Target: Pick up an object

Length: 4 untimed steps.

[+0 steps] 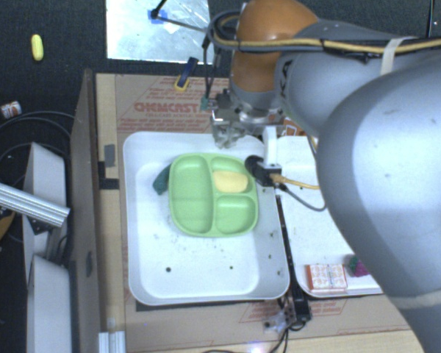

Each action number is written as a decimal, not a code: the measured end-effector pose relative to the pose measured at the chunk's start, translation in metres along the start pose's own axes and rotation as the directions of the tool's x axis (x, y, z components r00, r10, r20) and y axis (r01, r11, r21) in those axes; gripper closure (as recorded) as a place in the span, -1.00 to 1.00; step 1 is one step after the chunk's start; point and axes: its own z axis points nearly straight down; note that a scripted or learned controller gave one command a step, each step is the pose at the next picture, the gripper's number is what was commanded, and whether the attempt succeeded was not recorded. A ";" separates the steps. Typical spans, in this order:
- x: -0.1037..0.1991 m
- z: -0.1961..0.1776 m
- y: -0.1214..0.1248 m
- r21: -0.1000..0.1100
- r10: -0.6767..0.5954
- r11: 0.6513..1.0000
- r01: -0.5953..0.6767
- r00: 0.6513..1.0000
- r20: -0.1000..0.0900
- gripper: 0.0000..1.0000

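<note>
A light green divided plate (206, 197) lies in the left white bin (198, 282). A pale yellow object (230, 182) rests in the plate's upper right compartment. A dark teal object (162, 179) pokes out from under the plate's left edge. My gripper (226, 140) hangs just above the plate's far rim, at the back of the left bin, close to the yellow object. Nothing shows between its fingers.
The right bin (316, 226) holds a small pink-and-white patterned box (325, 276) and a purple bit (359, 267) near its front edge. My large grey arm covers most of the right bin. Cardboard (154, 105) lies under both bins.
</note>
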 end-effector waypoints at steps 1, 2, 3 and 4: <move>-0.001 0.000 -0.001 0.003 0.002 1.000 -0.002 1.000 0.001 -1.00; 0.072 -0.073 -0.006 -0.003 -0.006 1.000 0.006 1.000 -0.004 -1.00; 0.040 -0.014 -0.001 0.007 0.006 1.000 -0.007 1.000 0.003 -1.00; 0.027 0.012 -0.016 0.006 0.005 1.000 -0.006 1.000 0.003 -1.00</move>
